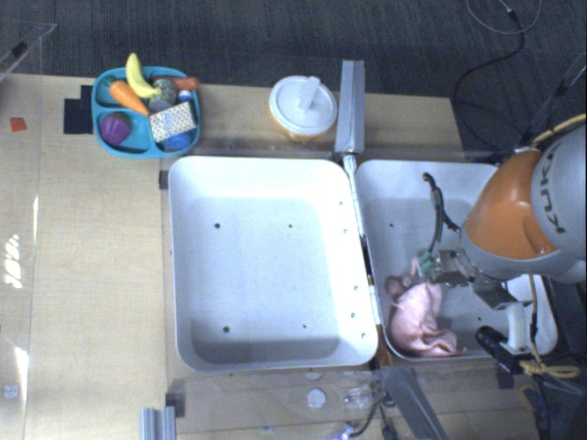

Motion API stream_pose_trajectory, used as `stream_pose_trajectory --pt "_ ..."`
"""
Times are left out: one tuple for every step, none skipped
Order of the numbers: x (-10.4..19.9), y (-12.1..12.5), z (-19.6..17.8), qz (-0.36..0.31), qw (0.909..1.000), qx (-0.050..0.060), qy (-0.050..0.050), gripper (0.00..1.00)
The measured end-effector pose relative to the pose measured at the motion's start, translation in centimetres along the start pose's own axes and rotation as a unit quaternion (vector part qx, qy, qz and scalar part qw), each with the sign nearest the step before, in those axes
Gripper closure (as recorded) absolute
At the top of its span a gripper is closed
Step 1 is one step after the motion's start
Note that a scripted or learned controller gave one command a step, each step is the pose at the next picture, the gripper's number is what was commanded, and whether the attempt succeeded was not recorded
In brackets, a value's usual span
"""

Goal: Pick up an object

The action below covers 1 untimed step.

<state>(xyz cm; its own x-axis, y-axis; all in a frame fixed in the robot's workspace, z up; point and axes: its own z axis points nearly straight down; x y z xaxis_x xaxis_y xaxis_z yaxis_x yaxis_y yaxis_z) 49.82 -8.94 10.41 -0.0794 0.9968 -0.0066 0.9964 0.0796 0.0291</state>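
Mounted on the grey arm, the gripper (438, 266) hangs in the right bin (404, 200), just above the pink soft toy (417, 317); whether it is open or closed cannot be told. This toy lies at the bin's near left corner, against the wall. For a sound grasp, centre over the bulkiest part and clear the wall before closing. Leftward sits the left bin (266, 255) on the table (83, 273).
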Motion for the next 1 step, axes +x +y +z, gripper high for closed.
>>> stream_pose_trajectory --pt "0.3 9.84 -7.93 -0.144 0.9895 0.009 0.004 1.0"
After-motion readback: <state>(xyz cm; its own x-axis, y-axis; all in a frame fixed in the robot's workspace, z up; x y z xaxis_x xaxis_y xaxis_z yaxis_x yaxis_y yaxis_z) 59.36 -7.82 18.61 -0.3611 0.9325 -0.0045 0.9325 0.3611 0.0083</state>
